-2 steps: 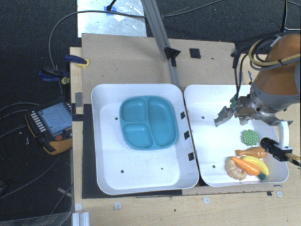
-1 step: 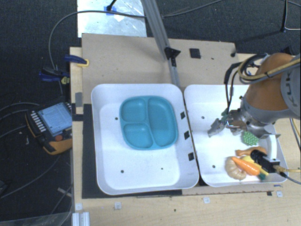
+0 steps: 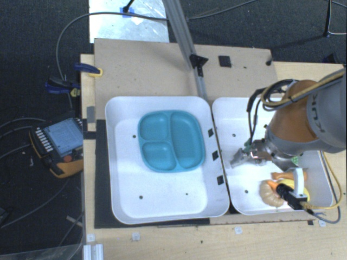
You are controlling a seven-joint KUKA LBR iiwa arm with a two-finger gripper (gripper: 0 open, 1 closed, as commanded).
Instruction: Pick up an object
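Note:
My gripper (image 3: 239,157) hangs low over the middle of the right bin (image 3: 233,118), pointing toward its left wall, with the orange-banded wrist behind it. A tan rounded object (image 3: 269,193) lies near that bin's front edge, to the right of the gripper and apart from it. An orange piece (image 3: 281,176) lies just behind the tan object. A bit of green (image 3: 295,159) peeks out from under the wrist. Nothing shows between the gripper's tips.
A blue divided plate (image 3: 171,140) rests in the left bin (image 3: 122,199). The ridge between the bins (image 3: 216,150) runs just left of the gripper. A grey pole (image 3: 181,28) slants across the board behind the bins.

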